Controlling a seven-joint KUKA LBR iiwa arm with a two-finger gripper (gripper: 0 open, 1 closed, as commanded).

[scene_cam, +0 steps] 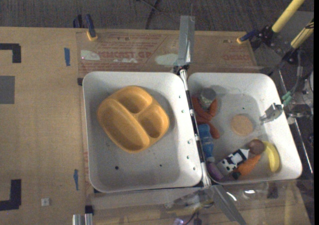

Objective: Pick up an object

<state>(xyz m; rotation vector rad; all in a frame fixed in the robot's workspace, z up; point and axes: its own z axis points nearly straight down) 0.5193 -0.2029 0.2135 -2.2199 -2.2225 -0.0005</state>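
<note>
The right white bin (249,80) holds several small objects. A tan round disc (242,125) lies near its middle. A yellow banana (271,156) rests at the right wall, beside an orange carrot (250,164) and a brown ball (256,145). A black-and-white cow-patterned toy (233,161) and a purple piece (215,171) sit at the front. Along the left wall lie a blue bottle (205,138), a red-orange toy (206,111) and a grey-topped item (207,94). My gripper (271,113) hangs over the bin's right edge, right of the disc, with nothing seen in it.
The left white bin (99,169) holds an orange divided plate (132,117). A metal divider strip (186,40) runs between the bins at the back. Yellow-handled clamps (291,5) stand at the back right of the wooden bench.
</note>
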